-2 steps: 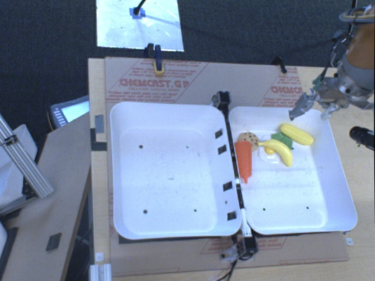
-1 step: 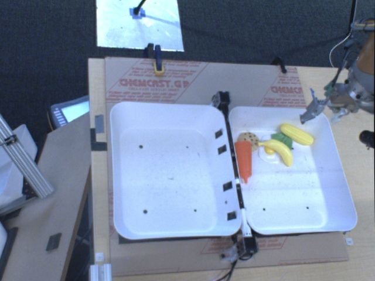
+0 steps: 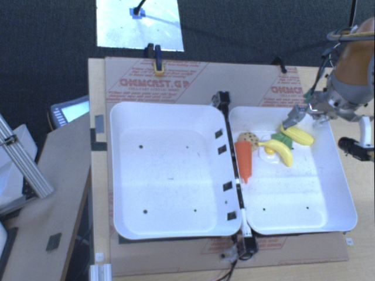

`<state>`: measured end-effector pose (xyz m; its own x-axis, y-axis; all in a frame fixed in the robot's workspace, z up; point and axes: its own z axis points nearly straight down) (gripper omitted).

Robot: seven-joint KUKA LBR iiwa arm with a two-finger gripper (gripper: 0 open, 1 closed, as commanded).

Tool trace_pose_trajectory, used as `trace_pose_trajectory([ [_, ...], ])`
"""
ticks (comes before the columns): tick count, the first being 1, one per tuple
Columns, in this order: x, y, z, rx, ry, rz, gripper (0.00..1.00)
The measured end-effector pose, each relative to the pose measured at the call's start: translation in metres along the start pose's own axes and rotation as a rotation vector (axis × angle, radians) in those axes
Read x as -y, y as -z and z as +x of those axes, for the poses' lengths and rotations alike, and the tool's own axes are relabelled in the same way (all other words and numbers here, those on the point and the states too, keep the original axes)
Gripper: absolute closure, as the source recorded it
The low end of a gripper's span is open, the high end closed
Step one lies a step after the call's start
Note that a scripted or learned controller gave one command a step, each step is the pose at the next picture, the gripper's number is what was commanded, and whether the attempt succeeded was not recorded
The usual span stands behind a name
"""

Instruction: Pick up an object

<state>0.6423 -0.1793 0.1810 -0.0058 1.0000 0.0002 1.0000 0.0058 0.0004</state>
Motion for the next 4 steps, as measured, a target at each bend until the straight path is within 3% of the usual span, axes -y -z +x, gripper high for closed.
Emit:
trace_pose_trajectory([
  [1,-0.012,-0.026,-0.029,0.002,-0.006,-0.003,0.00],
  [2,-0.011,0.010,0.022,0.000,0.002,-0.004,0.00],
  [3,0.010,-0.011,0.032,0.000,-0.004,0.001,0.00],
  [4,0.002,-0.007,0.054,0.001,0.001,-0.002,0.00],
])
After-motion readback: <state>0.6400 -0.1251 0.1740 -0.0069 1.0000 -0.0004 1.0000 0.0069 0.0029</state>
